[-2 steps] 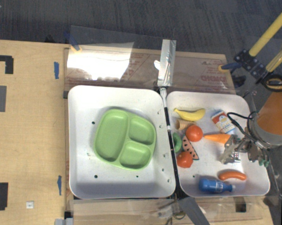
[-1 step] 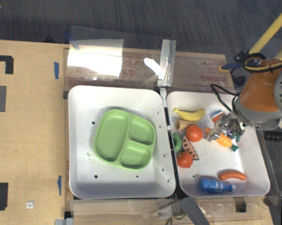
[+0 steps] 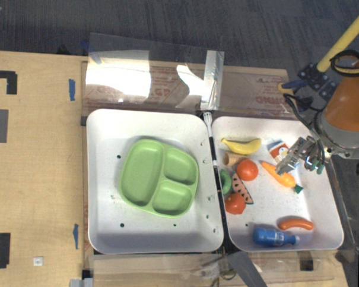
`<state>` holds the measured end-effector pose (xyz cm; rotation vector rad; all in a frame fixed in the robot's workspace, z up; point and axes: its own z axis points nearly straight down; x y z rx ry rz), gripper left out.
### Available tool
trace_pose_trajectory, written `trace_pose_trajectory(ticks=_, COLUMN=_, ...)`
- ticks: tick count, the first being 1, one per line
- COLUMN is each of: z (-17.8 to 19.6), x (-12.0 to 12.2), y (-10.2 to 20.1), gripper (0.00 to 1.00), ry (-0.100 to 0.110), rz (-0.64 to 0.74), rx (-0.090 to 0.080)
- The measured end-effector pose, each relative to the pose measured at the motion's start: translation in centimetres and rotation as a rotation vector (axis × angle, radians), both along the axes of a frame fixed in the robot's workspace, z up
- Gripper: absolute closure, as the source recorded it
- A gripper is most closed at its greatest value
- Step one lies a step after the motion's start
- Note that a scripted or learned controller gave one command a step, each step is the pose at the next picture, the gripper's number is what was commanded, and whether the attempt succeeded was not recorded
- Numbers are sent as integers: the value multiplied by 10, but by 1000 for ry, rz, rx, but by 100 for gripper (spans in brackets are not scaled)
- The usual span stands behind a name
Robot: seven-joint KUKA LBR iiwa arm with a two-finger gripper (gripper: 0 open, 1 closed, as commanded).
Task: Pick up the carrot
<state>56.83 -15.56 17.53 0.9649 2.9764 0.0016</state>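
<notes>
fingers of the gripper (image 3: 290,162) hang at the carrot's upper right side; how far open they stand, and whether they have hold of anything, i cannot tell. reading left to right in the right bin (image 3: 333,239): tomato (image 3: 247,170), then the carrot (image 3: 279,175), its long axis slanting down to the right, its right half beneath the fingertips.

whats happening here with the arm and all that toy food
The gripper is down in the right bin, right at the upper end of the carrot. The carrot lies on the bin floor among a banana, a tomato and a blue bottle. A green plate sits in the left bin.
</notes>
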Motion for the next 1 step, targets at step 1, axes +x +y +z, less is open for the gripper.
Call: trace_pose_trajectory(ticks=1, z=-80, x=-65, y=17, gripper=100, ry=3, rz=12, rx=1)
